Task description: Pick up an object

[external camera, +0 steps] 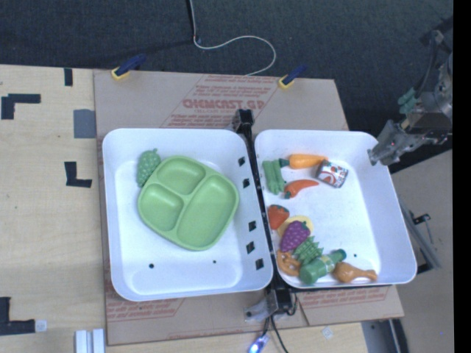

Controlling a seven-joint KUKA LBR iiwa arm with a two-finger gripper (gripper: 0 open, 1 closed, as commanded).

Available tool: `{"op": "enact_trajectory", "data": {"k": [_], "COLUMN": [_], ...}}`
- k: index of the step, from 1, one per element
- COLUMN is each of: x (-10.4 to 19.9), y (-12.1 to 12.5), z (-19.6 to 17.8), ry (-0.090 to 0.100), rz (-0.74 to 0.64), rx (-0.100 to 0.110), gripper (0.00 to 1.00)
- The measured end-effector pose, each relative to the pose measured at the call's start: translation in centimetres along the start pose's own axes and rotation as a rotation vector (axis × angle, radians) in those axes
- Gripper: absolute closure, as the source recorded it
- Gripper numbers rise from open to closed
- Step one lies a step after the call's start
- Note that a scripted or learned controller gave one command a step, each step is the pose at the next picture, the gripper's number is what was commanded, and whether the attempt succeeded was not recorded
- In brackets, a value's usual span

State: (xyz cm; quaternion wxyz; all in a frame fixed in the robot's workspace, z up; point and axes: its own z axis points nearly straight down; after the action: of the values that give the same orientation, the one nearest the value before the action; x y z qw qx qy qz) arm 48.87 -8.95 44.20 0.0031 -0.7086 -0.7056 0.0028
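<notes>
Camera view puts the claw point(383, 151) at the right bin's point(383, 219) far-right rim; I cannot tell its state. Best target: the isolated can point(332, 173), approached vertically.

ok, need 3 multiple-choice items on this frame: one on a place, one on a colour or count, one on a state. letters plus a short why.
1. Where does the green divided plate lie?
A. left bin
B. right bin
C. on the cardboard outside the bins

2. What colour are the grapes in the right bin?
A. purple
B. blue
C. white

3. Where is the gripper?
A. beside the right bin's right rim
B. resting on the plate
C. over the left bin

Answers: 1 A, the plate lies in the left bin beside a green bunch. 2 A, the cluster among the toy food is purple. 3 A, it sits at the right rim, clear of the toys.
</notes>
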Motion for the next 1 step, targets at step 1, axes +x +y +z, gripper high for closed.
{"op": "enact_trajectory", "data": {"k": [1], "x": [-2.87], "y": [-0.51], "z": [-0.27], "ry": [-0.002], "rz": [-0.003], "rx": [-0.008], "gripper": [1.00]}}
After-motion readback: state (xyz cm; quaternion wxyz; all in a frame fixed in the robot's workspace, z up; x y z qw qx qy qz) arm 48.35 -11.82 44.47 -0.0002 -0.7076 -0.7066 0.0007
